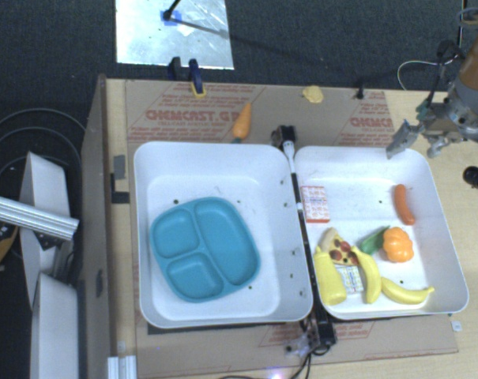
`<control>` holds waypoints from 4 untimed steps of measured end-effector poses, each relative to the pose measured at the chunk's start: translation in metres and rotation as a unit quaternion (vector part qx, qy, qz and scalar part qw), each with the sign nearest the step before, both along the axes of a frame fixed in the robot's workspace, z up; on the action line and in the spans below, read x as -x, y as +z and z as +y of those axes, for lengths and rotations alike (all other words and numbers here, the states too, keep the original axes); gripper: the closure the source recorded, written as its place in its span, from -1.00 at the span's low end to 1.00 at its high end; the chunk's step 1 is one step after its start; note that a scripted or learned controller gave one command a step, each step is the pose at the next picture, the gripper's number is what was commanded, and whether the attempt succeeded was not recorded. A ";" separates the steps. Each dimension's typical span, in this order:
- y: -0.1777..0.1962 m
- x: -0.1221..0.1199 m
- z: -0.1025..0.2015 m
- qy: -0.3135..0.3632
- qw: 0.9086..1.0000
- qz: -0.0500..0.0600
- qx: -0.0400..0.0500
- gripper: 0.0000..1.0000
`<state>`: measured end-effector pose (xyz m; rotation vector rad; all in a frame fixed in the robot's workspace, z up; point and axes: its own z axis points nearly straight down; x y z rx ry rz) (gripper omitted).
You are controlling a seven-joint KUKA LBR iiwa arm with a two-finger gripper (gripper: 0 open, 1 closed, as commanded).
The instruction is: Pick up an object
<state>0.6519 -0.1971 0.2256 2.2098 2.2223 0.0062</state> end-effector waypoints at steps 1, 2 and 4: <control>-0.004 0.013 -0.010 -0.003 1.000 0.003 -0.001 -1.00; -0.016 -0.019 -0.009 0.000 1.000 0.001 0.000 -1.00; -0.145 0.098 0.003 -0.003 1.000 0.006 -0.002 -1.00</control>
